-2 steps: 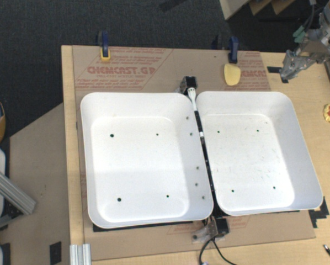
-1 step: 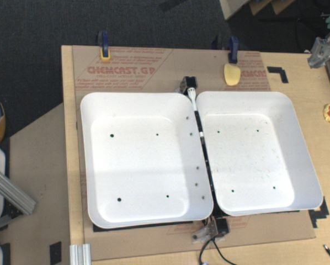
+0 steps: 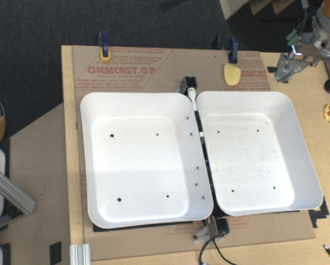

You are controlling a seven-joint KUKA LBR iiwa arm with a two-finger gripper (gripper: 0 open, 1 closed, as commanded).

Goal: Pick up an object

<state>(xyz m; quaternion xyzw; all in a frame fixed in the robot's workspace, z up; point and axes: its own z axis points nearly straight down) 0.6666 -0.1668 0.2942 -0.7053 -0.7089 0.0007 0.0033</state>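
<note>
Two white bins (image 3: 145,106) lie side by side while the claw (image 3: 286,70) hangs off beyond their far-right corner, its spread unreadable.

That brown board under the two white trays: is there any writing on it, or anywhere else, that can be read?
"CHEMCAST GP", red print on the brown board, behind the left bin.
A smaller red line just above and below it: too blurred to read.
More red print behind the right bin, near the yellow object: too blurred to read.
</note>
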